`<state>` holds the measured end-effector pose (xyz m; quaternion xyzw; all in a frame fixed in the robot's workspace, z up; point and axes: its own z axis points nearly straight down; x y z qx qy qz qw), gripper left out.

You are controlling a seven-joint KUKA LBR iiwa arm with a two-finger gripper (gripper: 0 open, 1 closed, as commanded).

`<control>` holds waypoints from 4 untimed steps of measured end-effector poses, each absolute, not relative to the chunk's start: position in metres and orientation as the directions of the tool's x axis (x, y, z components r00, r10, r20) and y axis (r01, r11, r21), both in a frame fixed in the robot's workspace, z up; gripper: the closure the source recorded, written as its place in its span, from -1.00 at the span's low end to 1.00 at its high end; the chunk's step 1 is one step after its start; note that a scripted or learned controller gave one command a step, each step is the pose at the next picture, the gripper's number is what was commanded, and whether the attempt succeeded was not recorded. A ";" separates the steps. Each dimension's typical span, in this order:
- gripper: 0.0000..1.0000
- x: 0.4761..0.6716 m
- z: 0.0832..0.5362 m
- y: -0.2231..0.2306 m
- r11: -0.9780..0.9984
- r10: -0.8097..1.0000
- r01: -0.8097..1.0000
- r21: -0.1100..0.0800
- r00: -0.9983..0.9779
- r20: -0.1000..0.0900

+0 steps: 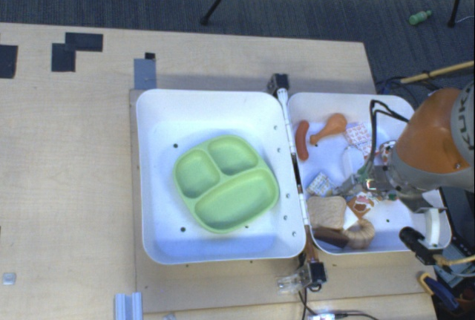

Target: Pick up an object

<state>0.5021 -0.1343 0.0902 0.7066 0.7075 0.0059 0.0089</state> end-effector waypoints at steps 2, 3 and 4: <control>1.00 0.488 0.203 -0.120 0.004 1.000 1.000 0.004 -0.004 0.000; 1.00 0.578 0.218 -0.207 0.003 1.000 1.000 0.004 -0.003 -0.002; -1.00 0.578 0.218 -0.206 0.004 1.000 1.000 0.003 -0.004 -0.001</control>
